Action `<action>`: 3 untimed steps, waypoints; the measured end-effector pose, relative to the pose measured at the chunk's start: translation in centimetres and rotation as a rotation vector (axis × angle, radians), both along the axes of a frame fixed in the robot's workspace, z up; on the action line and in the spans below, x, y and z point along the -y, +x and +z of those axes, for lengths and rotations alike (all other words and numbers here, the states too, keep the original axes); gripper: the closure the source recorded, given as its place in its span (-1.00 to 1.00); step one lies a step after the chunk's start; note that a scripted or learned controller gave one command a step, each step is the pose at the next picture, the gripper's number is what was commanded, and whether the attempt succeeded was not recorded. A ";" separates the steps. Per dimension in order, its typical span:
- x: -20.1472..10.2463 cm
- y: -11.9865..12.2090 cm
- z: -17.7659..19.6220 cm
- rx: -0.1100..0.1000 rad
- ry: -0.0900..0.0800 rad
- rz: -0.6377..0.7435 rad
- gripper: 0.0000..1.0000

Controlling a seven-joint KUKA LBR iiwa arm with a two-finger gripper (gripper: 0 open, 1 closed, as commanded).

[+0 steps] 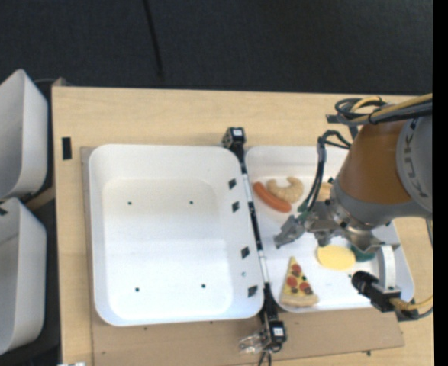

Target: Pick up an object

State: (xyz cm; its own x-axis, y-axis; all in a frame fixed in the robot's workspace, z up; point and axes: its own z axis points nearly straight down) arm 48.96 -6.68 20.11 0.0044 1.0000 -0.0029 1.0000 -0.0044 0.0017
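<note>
End effector [286, 235] low in right bin [285, 155] near hot dog [272, 196], finger state seemingly indiscernible.

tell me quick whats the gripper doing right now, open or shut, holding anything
Gripper: low in the right bin, near the hot dog; open or shut cannot be told, nothing seen held.
</note>
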 end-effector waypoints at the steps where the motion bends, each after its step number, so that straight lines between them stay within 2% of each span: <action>1: -0.3 0.0 0.0 0.000 0.002 0.004 -1.00; 3: -0.3 0.0 0.0 0.000 0.002 0.004 -1.00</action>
